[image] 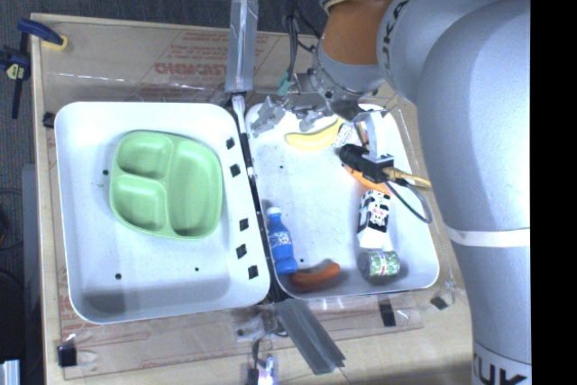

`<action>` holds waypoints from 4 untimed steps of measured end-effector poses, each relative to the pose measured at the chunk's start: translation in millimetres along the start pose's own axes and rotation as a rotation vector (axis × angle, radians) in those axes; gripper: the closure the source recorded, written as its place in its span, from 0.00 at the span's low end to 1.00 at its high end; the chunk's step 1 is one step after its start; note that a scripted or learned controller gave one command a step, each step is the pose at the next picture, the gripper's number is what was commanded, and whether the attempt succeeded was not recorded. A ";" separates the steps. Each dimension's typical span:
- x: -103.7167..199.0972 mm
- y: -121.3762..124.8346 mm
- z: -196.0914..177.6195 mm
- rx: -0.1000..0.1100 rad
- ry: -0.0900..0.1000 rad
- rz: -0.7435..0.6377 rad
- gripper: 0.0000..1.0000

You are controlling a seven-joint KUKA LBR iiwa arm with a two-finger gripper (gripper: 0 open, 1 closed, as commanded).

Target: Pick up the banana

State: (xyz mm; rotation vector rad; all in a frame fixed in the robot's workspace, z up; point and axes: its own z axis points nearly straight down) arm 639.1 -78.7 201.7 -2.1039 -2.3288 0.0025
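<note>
The yellow banana [312, 139] lies in the right bin [317, 210] near its far edge, curved and flat on the bin floor. My gripper [288, 110] hangs over the far left corner of that bin, just above and to the left of the banana. Nothing shows between gripper and banana, and the banana rests free. The grey arm with its orange band comes in from the right and covers the bin's far right corner.
Orange-handled pliers [368, 163] lie right of the banana. A white cow-print bottle [375, 224], a green can [381, 264], a sausage [315, 274] and a blue bottle [279, 241] sit toward the near side. The left bin [81, 221] holds a green divided plate [168, 184].
</note>
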 end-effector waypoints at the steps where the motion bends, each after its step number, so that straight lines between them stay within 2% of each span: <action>1: -74.3 -14.0 -5.8 -0.003 -0.002 0.109 0.00; 2: -89.4 8.8 106.6 0.002 0.000 0.153 0.00; 3: -87.8 5.7 99.0 0.020 0.005 0.149 1.00; 4: -1.0 18.1 9.0 -0.002 0.000 0.143 1.00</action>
